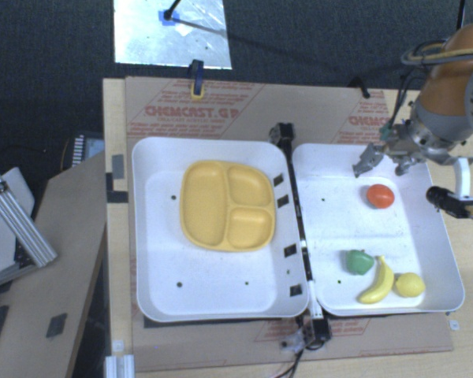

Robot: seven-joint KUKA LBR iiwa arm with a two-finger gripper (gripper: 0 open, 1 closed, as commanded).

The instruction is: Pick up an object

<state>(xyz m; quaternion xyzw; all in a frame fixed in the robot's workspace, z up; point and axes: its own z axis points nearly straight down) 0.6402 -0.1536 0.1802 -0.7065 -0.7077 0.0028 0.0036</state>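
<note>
progress: nothing is lifted yet; every object lies loose on a bin floor, so the approach, the closing and the lift all seem left to do.
arm [457, 77]: reaches in from the right, grey with an orange band, poised over the far edge of the right bin [331, 211].
gripper [386, 160]: hangs above the far right part of the right bin, tilted toward the bin floor.
fingers: look spread apart and released, with nothing between them.
likely target: the tomato [381, 196], the object nearest the gripper, just below it in the view and apart from it; this is a judgement, as the task names no object.
tomato, look: small, round, orange-red and smooth, alone on bare white floor, well apart from the other fruit.
other objects in right bin: a green pepper [360, 262], a banana [378, 281] and a lemon [409, 284], clustered at the near right; banana just beside both.
left bin [154, 211]: bears a yellow tray [225, 205] with three compartments.
desk [244, 105]: carries both bins side by side on a printed brown sheet.
</note>
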